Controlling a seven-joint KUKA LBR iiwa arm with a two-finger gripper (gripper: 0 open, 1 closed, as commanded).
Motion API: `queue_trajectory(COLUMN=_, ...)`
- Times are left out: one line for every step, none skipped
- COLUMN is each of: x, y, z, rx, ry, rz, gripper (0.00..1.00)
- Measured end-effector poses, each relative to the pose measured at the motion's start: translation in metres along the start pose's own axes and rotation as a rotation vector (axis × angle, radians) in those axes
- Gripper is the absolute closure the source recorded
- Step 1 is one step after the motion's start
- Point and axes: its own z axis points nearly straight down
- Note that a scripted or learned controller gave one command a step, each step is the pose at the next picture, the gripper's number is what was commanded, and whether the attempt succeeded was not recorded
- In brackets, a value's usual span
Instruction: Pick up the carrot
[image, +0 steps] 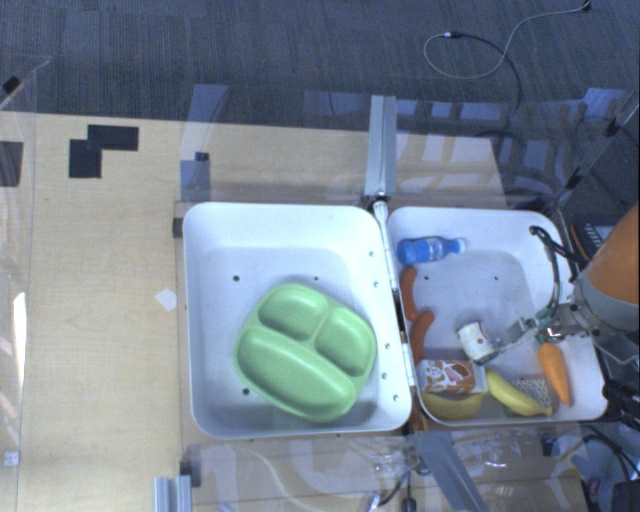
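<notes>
Pale wooden desk (100, 300) carries 2 shallow white bins side by side, with dark grey carpet (250, 45) beyond its far edge. Left bin (210, 250) holds a green 3-section plastic tray (305, 350). Right bin (500, 275) holds the tapered orange carrot (553, 372) near its right wall, next to a yellow banana (517, 395). Tool (545, 330) sits just far of the carrot's top; how far open it is cannot be told.

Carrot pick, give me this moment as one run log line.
carrot: right bin, near right wall, beside banana | gripper: just left of carrot top | held: no | plate: left bin
</notes>
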Motion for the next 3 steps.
queue_trajectory(x=0.0, y=0.0, z=0.0, rx=0.0, ry=0.0, rz=-0.001, gripper=0.0)
queue_trajectory(x=-0.002, y=0.003, z=-0.01, rx=-0.008, ry=-0.008, rz=-0.001, gripper=1.0)
queue_trajectory(x=0.003, y=0.008, z=-0.094, rx=0.011, ry=0.009, rz=-0.224, gripper=1.0)
